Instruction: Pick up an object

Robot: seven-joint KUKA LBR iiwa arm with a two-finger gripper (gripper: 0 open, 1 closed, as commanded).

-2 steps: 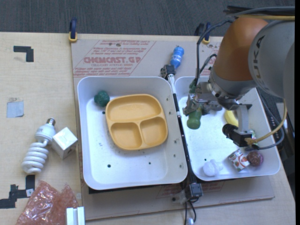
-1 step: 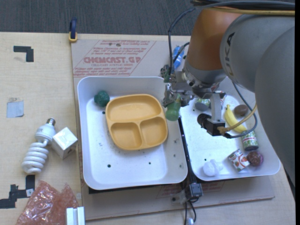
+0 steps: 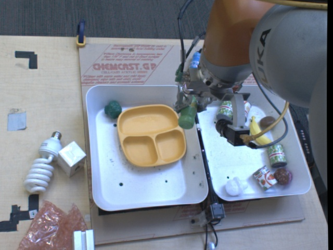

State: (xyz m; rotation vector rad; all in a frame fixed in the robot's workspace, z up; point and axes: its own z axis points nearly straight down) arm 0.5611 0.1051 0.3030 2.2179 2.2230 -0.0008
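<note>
Careful, your hand (image 3: 190, 104) is clamped on the green pickle (image 3: 187, 119), which could slip and drop onto the yellow tray (image 3: 151, 134).

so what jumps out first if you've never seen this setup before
The big grey arm with its orange band dominates the upper right, reaching down over the seam between the two white bins. Next is the yellow three-compartment tray lying in the left bin, with a green object at its upper right corner, just below the arm's wrist. On the bench to the left lies a spiral light bulb.
</note>
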